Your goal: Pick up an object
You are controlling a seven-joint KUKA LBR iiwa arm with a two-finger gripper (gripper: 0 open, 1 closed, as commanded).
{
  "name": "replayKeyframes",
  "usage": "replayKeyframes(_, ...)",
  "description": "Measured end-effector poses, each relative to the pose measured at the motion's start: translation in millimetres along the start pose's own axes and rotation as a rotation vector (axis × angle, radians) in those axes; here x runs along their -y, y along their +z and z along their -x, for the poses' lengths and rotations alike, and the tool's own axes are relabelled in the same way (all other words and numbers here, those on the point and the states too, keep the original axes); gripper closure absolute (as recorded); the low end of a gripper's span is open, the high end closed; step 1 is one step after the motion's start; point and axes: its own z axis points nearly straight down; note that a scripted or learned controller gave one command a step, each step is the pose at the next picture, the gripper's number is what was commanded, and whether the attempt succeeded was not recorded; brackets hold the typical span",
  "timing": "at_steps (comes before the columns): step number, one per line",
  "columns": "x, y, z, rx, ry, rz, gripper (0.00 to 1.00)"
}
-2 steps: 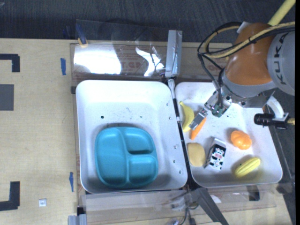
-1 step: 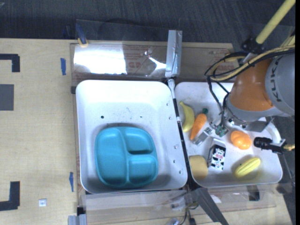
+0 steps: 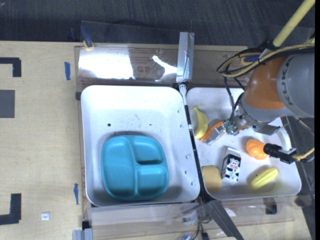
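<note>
Dark carpet runs behind a pale wooden bench that bears two shallow white bins side by side. Left bin: a blue sectioned plate with three compartments lies toward its near edge, the rest of the floor bare but for a few dark specks. Right bin: a yellow banana lies against the left wall; a small black-and-white box sits near the middle; a tan round object rests in the near left corner, touching the left wall; an orange fruit lies toward the right side; a yellow lemon-shaped object lies near the near right corner, just beside the orange fruit and apart from the box. A clear plastic panel stands along the far edge of the left bin. Arm: grey with an orange band, it reaches in from the right over the far half of the right bin. Gripper: it points down and left, low over the bin floor just right of the banana, with an orange-and-silver piece at its tip; whether the fingers are open or closed cannot be told, nor whether that piece is held or merely beside them.
</note>
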Motion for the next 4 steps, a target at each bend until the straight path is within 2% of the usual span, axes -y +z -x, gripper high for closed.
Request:
replayKeyframes(1, 57.8, -0.9, -16.4, 0.001, -0.114, 0.000, 0.00)
replayKeyframes(2, 63.3, -1.4, -30.0, 0.003, -0.211, 0.003, 0.00)
replayKeyframes(3, 61.4, -12.9, -29.1, 0.007, -0.209, 0.009, 1.00)
replayKeyframes(4, 70.8, -84.0, 21.6, 0.003, -0.202, 0.000, 1.00)
